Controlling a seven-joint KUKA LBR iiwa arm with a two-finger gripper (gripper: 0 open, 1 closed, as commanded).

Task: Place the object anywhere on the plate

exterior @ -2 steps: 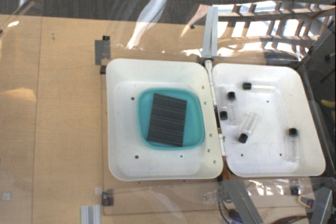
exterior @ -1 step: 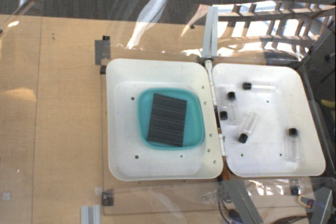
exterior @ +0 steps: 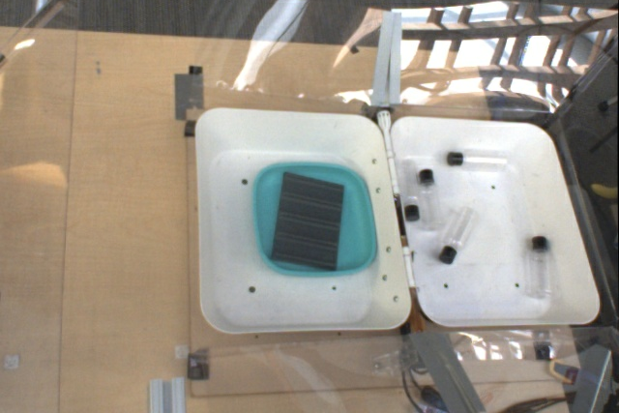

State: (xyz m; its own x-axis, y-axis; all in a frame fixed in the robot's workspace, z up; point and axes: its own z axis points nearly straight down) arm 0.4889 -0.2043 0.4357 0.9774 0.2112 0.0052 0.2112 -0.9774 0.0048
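On the wooden worktop (exterior: 97,237) two white bins sit side by side. The left bin (exterior: 224,300) holds a teal plate (exterior: 266,208), and a dark ribbed block (exterior: 309,222) lies flat on the middle of that plate, slightly tilted. The right bin (exterior: 580,300) holds several small clear vials with black caps (exterior: 455,235), scattered apart. Farther back, a grey post (exterior: 388,53) rises behind the seam between the bins. Whether the hand is open or closed cannot be told.
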